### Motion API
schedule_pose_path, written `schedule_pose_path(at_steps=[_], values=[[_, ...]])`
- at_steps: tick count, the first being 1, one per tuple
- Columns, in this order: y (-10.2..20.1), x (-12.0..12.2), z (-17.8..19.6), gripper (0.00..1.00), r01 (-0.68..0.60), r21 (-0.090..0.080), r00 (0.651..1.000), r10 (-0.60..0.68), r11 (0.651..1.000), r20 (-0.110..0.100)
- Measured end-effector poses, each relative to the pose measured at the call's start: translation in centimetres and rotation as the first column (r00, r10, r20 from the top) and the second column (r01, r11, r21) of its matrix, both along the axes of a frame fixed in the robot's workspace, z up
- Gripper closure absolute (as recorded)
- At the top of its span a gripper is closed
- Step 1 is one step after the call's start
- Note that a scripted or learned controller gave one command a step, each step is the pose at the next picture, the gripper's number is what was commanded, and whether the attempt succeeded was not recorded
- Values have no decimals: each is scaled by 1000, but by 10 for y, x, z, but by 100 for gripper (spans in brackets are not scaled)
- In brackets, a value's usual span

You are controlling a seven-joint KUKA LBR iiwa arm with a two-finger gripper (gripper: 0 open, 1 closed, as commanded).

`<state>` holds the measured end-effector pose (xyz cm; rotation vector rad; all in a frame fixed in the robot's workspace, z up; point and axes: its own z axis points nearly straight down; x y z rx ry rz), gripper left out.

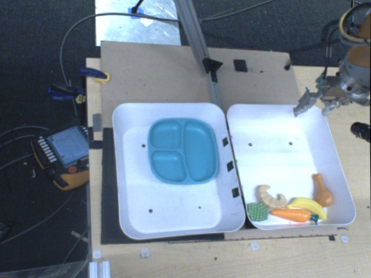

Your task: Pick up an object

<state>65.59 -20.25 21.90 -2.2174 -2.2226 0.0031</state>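
Right bin (324, 155), toys (293, 204) far from end effector (316, 104)

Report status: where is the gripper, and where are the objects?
Gripper open, over right bin's far right corner, holding nothing. Toy foods bunched in near corner: banana, carrot. Nothing between.

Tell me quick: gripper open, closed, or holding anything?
Gripper: open, holding nothing, above the right bin's far right corner, well away from the toy food.
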Motion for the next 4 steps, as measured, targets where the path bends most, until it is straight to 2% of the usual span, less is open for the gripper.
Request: schedule_pose_path(at_steps=[1, 2, 3, 4], values=[[-1, 1, -63, 0, 1, 0, 1000, -1, 1000, 0], [-1, -3, -105, 0, 1, -1, 1000, -1, 1000, 1], [-2, -1, -91, 100, -1, -3, 1000, 1, 1000, 9], [-1, -1, -25, 100, -3, -3, 1000, 3, 1000, 13]])
